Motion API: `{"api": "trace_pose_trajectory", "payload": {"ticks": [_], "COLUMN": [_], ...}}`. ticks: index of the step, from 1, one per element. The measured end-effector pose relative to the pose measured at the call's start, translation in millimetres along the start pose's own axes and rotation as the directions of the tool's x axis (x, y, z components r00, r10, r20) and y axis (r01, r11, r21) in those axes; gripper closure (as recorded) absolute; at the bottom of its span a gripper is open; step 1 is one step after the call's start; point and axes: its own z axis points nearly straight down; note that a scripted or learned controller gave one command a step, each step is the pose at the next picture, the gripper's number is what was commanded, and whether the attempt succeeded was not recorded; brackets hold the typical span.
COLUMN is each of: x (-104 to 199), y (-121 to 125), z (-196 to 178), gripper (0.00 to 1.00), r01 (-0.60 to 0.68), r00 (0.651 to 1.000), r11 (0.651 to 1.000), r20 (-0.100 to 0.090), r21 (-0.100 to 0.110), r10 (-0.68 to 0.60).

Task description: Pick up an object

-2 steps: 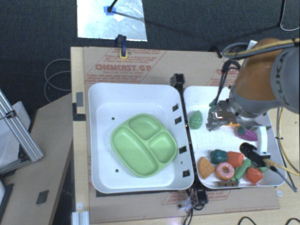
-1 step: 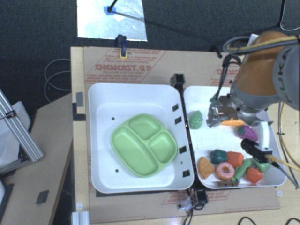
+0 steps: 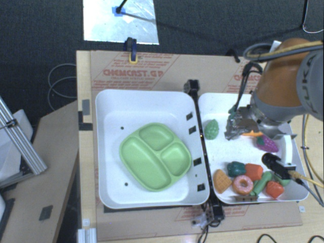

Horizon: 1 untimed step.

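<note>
My gripper [image 3: 236, 129] hangs low over the middle of the right bin [image 3: 219, 101], under the grey and orange arm [image 3: 283, 80]. A thin orange carrot-like piece [image 3: 252, 133] lies right beside it on its right, touching or nearly so. A purple eggplant [image 3: 267, 145] lies just past that. A green leafy toy [image 3: 211, 129] rests to the gripper's left near the bin's divider. Along the bin's front edge sit an orange pastry [image 3: 221, 180], a dark green piece [image 3: 235, 168], a pink donut [image 3: 243, 185], a red pepper [image 3: 254, 172] and a red tomato [image 3: 275, 189].
The left bin [image 3: 114, 110] holds a light green divided plate [image 3: 155, 156]. A black clamp [image 3: 192, 86] sits at the top of the wall between the bins. A black and yellow cable part [image 3: 278, 167] crosses the right bin's front right corner.
</note>
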Motion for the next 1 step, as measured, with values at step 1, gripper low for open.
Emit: {"api": "trace_pose_trajectory", "payload": {"ticks": [1], "x": [0.9], "y": [8.2], "z": [-3.6], "gripper": [1.0], "r01": [0.002], "r00": [1.0], "r11": [1.0], "r20": [-0.001], "r21": [0.0], "r10": [-0.002]}}
